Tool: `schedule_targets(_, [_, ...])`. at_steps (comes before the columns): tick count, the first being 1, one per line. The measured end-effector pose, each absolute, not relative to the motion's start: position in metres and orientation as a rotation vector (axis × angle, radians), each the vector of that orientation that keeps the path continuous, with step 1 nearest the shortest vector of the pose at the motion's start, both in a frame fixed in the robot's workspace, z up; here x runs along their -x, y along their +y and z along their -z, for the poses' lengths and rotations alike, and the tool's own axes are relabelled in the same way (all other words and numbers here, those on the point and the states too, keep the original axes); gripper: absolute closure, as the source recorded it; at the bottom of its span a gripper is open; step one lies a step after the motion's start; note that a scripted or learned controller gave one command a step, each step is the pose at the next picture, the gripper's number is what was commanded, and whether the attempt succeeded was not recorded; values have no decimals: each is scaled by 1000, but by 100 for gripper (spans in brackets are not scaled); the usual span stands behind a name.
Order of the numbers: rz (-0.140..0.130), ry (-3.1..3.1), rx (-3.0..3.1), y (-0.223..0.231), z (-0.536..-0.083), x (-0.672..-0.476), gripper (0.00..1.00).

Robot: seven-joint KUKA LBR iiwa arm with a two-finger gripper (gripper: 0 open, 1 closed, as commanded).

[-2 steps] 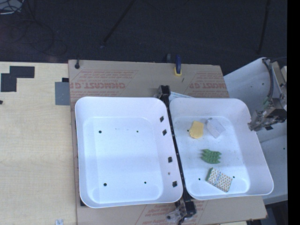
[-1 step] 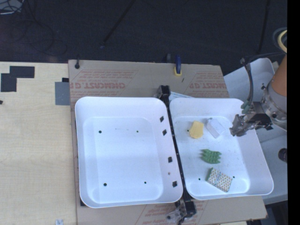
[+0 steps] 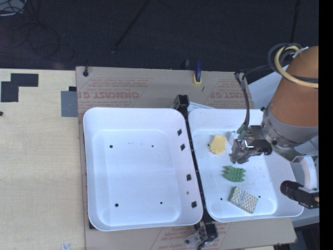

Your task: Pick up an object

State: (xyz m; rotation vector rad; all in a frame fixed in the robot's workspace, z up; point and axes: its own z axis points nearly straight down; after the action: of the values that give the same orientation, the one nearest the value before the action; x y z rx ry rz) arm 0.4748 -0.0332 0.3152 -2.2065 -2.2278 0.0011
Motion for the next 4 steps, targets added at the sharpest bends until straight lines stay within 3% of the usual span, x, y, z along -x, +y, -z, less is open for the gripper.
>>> schedule_targets(1, [-9, -2211, 2227, -112, -290, -490, 100])
schedule_targets(2, [-4, -2221, 2214, -70, -292, -475, 100])
schedule_targets(3, [-1, -2226, 2214, -25, -308, -488, 100])
schedule_targets(4, [-7, -2213, 2226, -82, -294, -475, 100])
